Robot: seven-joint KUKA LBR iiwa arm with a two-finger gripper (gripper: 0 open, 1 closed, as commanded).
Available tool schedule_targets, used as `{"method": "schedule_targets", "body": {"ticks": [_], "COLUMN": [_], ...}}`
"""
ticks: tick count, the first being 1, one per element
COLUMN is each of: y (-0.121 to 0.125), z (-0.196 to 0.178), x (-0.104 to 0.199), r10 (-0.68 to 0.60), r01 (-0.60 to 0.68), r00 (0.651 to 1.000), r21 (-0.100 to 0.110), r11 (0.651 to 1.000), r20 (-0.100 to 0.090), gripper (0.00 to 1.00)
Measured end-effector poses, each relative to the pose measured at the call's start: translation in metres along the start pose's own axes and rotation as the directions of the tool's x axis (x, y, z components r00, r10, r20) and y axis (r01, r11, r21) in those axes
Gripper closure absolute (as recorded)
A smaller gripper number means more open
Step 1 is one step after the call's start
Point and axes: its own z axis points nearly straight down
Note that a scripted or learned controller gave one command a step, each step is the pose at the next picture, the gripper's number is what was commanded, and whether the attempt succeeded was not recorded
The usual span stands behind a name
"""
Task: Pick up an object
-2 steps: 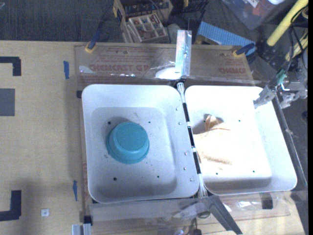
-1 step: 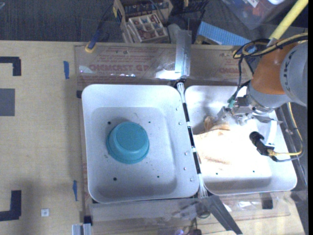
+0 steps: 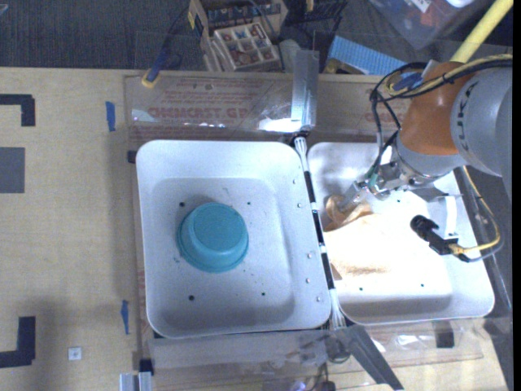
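A teal bowl (image 3: 213,235) lies upside down in the left white bin (image 3: 155,169). My gripper (image 3: 355,199) reaches down into the right white bin (image 3: 407,287), near its left wall. A small tan-brown object (image 3: 339,213) sits right under the gripper's tip, touching or nearly touching it. Glare on the bin floor blurs this spot. The grey arm with its orange band (image 3: 427,125) comes in from the upper right.
A black fitting on a yellow cable (image 3: 431,233) hangs over the right bin's right side. The divider between the bins (image 3: 313,218) runs just left of the gripper. Boxes and clutter (image 3: 240,31) stand beyond the bench's far edge.
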Motion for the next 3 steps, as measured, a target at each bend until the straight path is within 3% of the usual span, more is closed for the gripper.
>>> {"method": "schedule_targets", "body": {"ticks": [1, 2, 3], "y": [-0.009, -0.008, -0.008], "z": [0.0, -0.011, -0.011], "x": [0.012, 0.011, 0.011], "r10": [0.154, 0.156, 0.156], "r01": [-0.154, -0.156, -0.156], "r00": [0.988, 0.988, 0.988], "r21": [0.0, -0.005, -0.005], "r11": [0.988, 0.988, 0.988], "r20": [0.0, -0.001, 0.0], "gripper": [0.0, 1.0, 0.0]}}
